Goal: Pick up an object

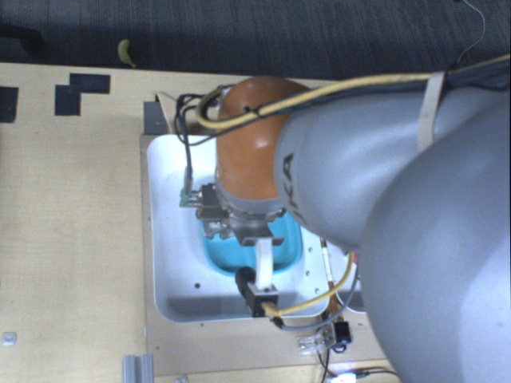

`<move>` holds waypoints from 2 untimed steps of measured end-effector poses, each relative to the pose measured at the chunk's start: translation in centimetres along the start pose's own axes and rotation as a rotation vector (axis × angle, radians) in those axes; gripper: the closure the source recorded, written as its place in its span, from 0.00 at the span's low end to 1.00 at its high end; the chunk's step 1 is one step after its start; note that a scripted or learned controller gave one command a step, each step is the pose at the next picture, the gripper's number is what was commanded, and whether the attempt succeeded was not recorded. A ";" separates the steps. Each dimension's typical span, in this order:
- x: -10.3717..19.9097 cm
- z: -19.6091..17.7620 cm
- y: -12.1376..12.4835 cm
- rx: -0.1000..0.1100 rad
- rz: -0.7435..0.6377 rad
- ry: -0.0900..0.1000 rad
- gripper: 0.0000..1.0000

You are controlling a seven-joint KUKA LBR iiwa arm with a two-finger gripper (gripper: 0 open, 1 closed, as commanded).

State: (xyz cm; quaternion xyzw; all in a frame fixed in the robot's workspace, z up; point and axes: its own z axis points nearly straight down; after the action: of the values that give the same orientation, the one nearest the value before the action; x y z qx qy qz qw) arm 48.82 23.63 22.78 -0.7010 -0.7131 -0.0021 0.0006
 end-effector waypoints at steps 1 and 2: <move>-1.1 -6.7 16.3 -0.002 0.009 -0.003 1.00; -0.4 0.0 18.0 0.002 0.008 -0.004 1.00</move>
State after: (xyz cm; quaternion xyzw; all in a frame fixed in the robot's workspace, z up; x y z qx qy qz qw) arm 66.83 23.49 22.77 -0.7037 -0.7105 -0.0001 -0.0001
